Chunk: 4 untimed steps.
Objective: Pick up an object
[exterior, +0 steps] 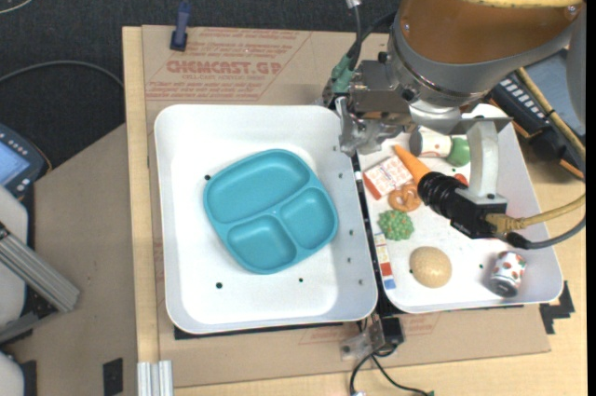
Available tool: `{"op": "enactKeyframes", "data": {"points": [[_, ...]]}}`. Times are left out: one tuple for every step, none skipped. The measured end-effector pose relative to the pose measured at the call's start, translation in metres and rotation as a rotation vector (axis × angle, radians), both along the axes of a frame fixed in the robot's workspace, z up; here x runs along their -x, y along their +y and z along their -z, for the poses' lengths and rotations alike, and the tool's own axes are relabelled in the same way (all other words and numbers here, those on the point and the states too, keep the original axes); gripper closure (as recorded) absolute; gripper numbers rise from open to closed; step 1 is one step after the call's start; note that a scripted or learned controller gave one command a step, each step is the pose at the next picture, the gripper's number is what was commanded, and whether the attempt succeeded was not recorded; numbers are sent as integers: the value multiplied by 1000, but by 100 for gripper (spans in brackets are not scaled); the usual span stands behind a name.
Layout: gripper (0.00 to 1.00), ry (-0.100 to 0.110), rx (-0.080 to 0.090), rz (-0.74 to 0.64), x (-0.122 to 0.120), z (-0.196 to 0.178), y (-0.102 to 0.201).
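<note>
The pick has not been made yet, as far as the view shows. The arm (pixel 484 3) leans in over the right bin (pixel 540 240), and the hand (pixel 351 131) sits low at that bin's 10 o'clock corner, right by the wall it shares with the left bin (pixel 177 198). Nothing can be seen gripped in it, and the wrist hides too much of it to tell whether it is open or closed.

The things on offer all lie in place:
- An orange carrot (pixel 410 164) lies at about 10 o'clock in the right bin, just beside the hand.
- A red and white packet (pixel 380 179) touches the carrot's lower side, with a small pretzel (pixel 403 198) just below it.
- A green bunch (pixel 398 225) sits at 8 o'clock, and a round tan lump (pixel 430 266) at 7 o'clock.
- A small white and red ball (pixel 506 271) rests at 5 o'clock, well apart from the hand.
- A blue divided plate (pixel 270 210) lies at the centre of the left bin.

Judging by position, the carrot or the packet is the likely target. Closing on one of them and lifting it off the worktop (pixel 233 68) is all still to come.
</note>
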State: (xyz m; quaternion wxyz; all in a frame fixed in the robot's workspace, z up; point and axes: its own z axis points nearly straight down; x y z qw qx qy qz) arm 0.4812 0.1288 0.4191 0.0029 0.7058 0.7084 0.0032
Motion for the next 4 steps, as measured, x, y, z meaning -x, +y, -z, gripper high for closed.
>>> {"op": "enactKeyframes", "data": {"points": [[100, 23, 4, 0, -5, 120, 46], [100, -12, -4, 9, 1, -55, -19], [100, 5, 0, 3, 1, -56, -15], [100, 2, 0, 2, 1, -66, -14]]}}
